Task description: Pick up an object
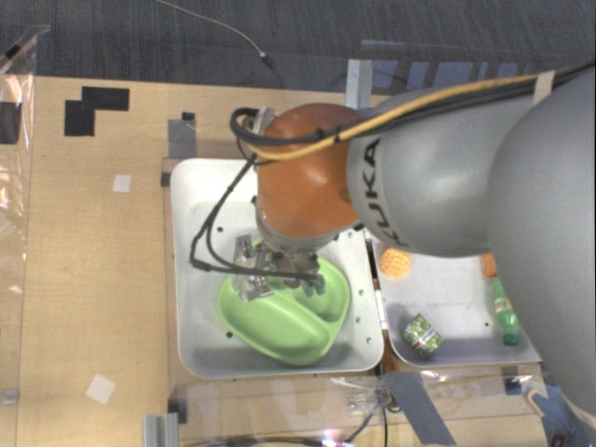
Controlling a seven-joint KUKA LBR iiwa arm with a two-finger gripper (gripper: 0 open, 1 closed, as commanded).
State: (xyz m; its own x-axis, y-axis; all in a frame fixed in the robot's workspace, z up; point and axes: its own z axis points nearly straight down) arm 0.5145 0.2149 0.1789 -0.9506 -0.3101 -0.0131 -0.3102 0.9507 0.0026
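Grey and bulky, the arm (466, 156) hangs its gripper (270, 276) over the green bowl (284, 319) in the left bin (191, 250), its grip impossible to judge, and this light, stiff, probably slick bowl looks best pinched at its thin rim.

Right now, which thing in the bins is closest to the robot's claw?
The big light-green bowl-shaped object in the left bin; the gripper hangs right over it. The orange ball and the others lie in the right bin.
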